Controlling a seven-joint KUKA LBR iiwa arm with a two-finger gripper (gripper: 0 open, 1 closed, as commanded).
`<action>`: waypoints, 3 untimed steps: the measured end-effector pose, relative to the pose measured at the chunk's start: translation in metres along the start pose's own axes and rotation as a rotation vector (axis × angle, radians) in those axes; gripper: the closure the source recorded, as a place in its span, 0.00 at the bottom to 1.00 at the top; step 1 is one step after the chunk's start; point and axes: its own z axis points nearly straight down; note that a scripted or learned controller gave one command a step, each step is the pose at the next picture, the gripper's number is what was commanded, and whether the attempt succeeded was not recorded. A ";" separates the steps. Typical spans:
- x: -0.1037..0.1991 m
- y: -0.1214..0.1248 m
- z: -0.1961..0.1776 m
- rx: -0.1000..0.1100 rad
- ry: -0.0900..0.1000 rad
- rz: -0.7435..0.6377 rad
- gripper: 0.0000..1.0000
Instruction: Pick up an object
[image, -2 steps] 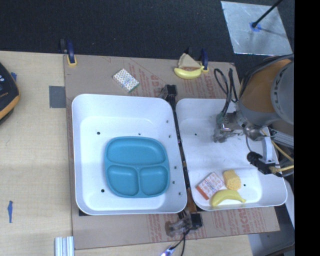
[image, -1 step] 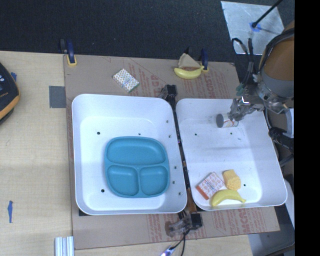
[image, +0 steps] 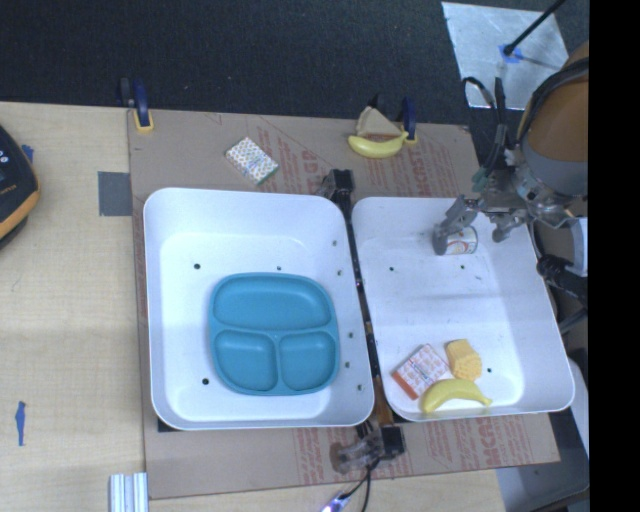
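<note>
The gripper (image: 468, 232) hangs over the far part of the right bin (image: 520, 300), close to that bin's far edge; whether anything sits between its jaws cannot be told, and their spread is unclear at this size. The things it might lift lie well apart from it, gathered at the right bin's near edge — a yellow banana (image: 456, 396) against the near wall, a small orange-yellow block (image: 463, 356) just behind it, and a flat white-and-red packet (image: 420, 370) touching the banana's left end.

The left bin (image: 170, 300) holds a blue divided tray (image: 273, 332), lying flat near the middle, with one long compartment at the far side and two smaller ones nearer.

On the bench beyond the bins lie a second banana (image: 377, 146), near the far edge above the gap between the bins, and a small patterned packet (image: 251, 159) past the left bin's far edge.

The arm (image: 555, 125) enters from the right, its orange band above the wrist, and bends down and leftward so the gripper points into the right bin's far end.
</note>
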 end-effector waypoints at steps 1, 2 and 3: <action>-0.021 0.009 0.099 0.003 0.000 0.000 0.00; -0.062 0.040 0.109 0.000 0.000 0.002 0.00; -0.062 0.041 0.098 0.001 -0.001 -0.003 1.00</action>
